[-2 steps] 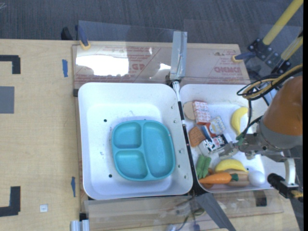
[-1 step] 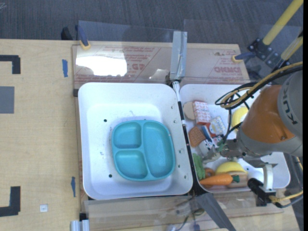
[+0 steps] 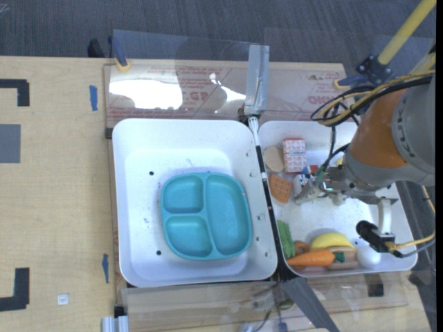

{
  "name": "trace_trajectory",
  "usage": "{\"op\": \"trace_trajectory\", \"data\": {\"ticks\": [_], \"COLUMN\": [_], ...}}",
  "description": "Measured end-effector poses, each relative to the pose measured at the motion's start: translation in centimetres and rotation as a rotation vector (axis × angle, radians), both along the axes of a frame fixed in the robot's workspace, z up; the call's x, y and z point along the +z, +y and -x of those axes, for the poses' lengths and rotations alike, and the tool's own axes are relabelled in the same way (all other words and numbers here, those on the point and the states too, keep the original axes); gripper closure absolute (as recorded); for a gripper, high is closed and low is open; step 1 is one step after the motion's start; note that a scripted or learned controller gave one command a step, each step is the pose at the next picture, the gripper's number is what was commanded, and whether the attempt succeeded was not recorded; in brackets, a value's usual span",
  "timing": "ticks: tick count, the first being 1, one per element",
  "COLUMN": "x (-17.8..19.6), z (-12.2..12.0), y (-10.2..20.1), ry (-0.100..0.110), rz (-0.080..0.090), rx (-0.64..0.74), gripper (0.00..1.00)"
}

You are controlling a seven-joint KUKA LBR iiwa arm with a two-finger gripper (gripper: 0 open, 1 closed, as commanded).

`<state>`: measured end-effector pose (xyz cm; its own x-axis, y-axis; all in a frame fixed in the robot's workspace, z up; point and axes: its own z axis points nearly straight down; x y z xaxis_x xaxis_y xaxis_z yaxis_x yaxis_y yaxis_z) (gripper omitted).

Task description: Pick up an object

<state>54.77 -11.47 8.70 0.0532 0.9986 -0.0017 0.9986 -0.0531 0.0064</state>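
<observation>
In the right bin (image 3: 304, 131), a banana (image 3: 331, 240) and a carrot (image 3: 311, 259), its long axis running nine to three, lie at six o'clock from the gripper (image 3: 311, 185); a small box (image 3: 294, 154) sits at eleven. Whether the gripper holds anything cannot be told.

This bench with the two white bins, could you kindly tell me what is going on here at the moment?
The grey and orange arm reaches into the right bin, its end effector low among toy foods: a small pink carton, a waffle-like piece, a banana and a carrot. No item is visibly held yet. The left bin holds a teal divided plate.
</observation>
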Motion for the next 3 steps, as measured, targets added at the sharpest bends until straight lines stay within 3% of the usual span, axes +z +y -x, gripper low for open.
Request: {"op": "trace_trajectory", "data": {"ticks": [1,2,3], "x": [1.1,1.1,-0.1], "z": [-0.1,-0.1,-5.9], "y": [0.0,0.0,-0.4], "ry": [-0.003,-0.002,0.017], "rz": [0.001,0.001,-0.004], "rx": [0.001,0.001,0.077], "gripper": [1.0,0.0,0.0]}}
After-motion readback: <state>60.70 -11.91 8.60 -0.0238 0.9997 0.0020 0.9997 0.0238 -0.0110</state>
